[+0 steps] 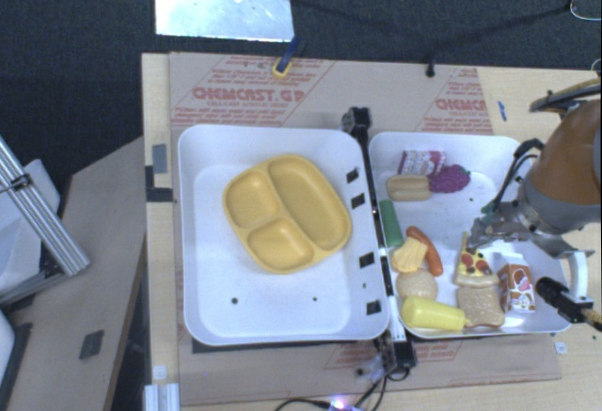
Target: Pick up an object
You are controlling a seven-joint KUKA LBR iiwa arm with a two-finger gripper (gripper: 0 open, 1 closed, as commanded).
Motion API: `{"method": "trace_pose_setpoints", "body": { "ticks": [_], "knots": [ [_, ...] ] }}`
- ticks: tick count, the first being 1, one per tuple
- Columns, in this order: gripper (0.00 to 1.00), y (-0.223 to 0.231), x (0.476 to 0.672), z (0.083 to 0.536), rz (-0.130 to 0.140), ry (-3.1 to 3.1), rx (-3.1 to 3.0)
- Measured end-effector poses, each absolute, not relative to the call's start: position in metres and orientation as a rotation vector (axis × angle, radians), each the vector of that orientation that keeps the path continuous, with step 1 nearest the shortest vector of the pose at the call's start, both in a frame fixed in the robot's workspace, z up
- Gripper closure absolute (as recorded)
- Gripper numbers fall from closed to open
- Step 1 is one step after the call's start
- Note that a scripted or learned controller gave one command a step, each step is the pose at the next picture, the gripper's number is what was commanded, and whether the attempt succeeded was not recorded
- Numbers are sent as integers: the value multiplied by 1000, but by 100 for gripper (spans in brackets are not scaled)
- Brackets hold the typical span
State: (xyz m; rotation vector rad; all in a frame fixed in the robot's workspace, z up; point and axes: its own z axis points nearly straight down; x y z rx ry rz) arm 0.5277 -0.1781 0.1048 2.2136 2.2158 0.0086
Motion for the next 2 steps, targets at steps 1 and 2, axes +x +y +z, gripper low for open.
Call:
{"method": "trace_pose_setpoints", "body": {
  "ticks": [1,2],
  "knots": [
    [100,-173,522,162,5,2222,2213],
    [100,-172,522,205,5,2222,2212]
  ]
}}
